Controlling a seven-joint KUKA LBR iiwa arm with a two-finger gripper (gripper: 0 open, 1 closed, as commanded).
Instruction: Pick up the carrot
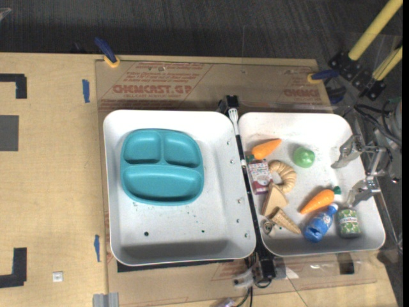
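In the right bin [300, 248], the gripper [359, 171] hung by the right wall, spread wide and holding nothing. The closer carrot [317, 201] lay just left of it, tilted, tip pointing near-left. Another carrot [266, 148] sat far-left.

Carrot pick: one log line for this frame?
phase: pre-grasp | gripper: open, right bin's right edge | carrots: two, both lying in bin | held: nothing

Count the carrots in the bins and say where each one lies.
2. One carrot lies near the right bin's upper left corner, beside the divider. The other carrot lies lower right, above the blue bottle. None seems hidden under the other toys.
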